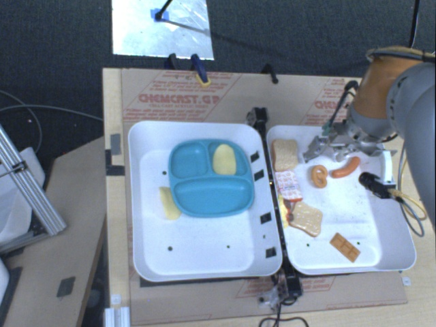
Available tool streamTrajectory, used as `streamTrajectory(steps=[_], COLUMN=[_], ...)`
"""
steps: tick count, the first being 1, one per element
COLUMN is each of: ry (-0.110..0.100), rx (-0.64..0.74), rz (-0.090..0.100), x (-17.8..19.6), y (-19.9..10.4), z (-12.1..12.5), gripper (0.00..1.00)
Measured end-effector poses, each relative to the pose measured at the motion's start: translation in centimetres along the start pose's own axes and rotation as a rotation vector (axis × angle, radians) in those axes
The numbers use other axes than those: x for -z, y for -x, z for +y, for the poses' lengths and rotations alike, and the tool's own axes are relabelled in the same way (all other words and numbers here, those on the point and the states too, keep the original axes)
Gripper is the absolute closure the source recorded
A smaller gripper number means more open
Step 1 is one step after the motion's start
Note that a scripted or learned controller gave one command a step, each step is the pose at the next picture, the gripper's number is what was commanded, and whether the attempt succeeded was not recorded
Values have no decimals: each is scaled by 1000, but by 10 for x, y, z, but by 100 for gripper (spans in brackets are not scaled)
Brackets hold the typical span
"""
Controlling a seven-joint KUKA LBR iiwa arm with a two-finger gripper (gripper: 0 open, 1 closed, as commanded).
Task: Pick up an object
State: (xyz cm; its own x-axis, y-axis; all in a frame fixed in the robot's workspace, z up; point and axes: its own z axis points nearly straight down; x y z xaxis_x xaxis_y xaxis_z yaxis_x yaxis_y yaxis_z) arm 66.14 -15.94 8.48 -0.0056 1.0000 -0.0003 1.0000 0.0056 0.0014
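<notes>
Orange sausage [345,167] lies in the right bin [398,251] just beside our claw [327,146], whose grip we cannot tell, so we should centre over it before descending

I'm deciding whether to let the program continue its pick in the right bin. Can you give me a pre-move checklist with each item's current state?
1. Gripper over the right bin: ok.
2. A target close by: ok, the sausage and pretzel lie just below it.
3. Fingers open: cannot tell.
4. Nothing already held: cannot tell.
5. Targets lie apart: ok, sausage and pretzel do not touch.
6. Blue tray in the left bin out of the way: ok.
</notes>
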Motion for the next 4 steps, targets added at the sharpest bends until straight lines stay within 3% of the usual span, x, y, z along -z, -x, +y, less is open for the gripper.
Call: streamTrajectory(steps=[1,2,3,4], ry=[13,6,-5,0], rx=[12,0,0,3], rz=[5,1,1,2], x=[108,112,101,112], y=[-149,-138,-184,-244], z=[8,6,-66,-78], gripper=[0,100,100,100])
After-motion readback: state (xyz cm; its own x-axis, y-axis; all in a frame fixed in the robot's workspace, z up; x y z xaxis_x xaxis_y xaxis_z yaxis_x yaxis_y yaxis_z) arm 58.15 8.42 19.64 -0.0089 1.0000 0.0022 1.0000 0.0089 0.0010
